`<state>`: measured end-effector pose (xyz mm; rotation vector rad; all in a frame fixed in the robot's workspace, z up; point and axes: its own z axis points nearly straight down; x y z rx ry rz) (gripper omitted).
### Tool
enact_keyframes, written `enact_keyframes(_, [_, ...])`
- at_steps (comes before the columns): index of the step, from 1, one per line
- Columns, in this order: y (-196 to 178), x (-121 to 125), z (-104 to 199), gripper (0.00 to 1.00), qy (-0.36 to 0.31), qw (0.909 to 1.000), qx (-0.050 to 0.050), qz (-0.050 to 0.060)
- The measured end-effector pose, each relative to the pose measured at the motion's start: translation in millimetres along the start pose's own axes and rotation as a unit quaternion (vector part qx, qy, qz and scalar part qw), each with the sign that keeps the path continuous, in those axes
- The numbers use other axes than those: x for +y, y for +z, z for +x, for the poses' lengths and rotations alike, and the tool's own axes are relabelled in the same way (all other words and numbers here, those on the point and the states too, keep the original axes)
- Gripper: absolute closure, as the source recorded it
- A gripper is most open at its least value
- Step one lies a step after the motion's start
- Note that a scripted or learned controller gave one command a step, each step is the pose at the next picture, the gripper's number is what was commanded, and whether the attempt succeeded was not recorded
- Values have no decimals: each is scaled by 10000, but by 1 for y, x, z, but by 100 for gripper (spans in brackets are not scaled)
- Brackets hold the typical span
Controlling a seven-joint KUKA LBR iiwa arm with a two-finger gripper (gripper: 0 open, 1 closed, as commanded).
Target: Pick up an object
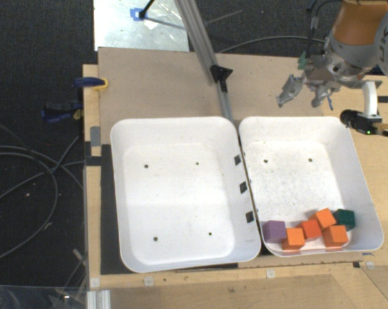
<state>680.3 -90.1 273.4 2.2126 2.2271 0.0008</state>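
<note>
A: Start at the near edge. The blocks are all jammed into the near corner of the right bin (pixel 358 166): a purple block (pixel 274 230), four orange blocks (pixel 316 229), and a green block (pixel 345 218) tucked behind them.

B: Touching each other?

A: Most of them, as far as I can tell. That's the first risk. A finger coming down between two blocks has no gap to enter, so it may land on top of one and shove the cluster instead of closing round a single piece.

B: And the bin wall?

A: Second risk. The orange ones nearest us sit just beside the sloped wall. A finger on that side could ride up the slope, and the block would squirt out or tip.

B: The left bin (pixel 126 172)?

A: Nothing there to pick, so a descent on that side closes on air.

B: Where's the hand now?

A: The hand (pixel 305 94) hangs over the bare tabletop (pixel 155 82) beyond the right bin's far rim, well apart from the blocks. Its fingers look spread, with nothing between them.

B: So a long reach.

A: Yes, the whole length of the bin. My guess is the purple block is the safest target, since it sits at the end of the row with open floor on its left.
</note>
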Motion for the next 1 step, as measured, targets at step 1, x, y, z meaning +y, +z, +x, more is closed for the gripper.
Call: enact_keyframes(1, [-134,2,5,0,-2,10000,-4,-54])
